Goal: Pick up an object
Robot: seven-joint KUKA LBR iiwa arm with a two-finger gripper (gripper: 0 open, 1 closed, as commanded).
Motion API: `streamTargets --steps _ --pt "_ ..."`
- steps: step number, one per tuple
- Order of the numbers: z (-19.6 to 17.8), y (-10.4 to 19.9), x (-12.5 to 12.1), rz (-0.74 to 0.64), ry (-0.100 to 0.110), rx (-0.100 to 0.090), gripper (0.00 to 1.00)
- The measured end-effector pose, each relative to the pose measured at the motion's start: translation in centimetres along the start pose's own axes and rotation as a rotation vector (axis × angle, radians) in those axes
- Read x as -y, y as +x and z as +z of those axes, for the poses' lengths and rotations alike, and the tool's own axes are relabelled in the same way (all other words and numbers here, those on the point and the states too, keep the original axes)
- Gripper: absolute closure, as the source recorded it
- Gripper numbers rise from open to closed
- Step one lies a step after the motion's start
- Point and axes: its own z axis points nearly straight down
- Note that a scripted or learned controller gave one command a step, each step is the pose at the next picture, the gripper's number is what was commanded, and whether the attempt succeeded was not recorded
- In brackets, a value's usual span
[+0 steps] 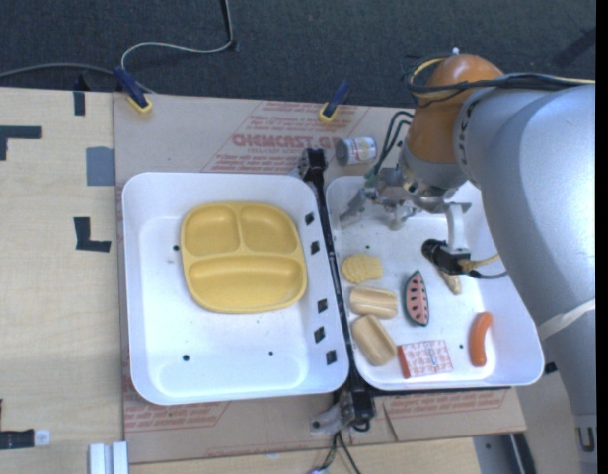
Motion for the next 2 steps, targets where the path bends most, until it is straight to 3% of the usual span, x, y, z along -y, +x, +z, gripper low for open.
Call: streamTargets --steps 1,2 --pt "0.0 0.1 1.3 0.001 -0.001 0.0 0.0" --pt "-0.1 -0.1 6.3 0.001 -0.001 -0.001 0.0"
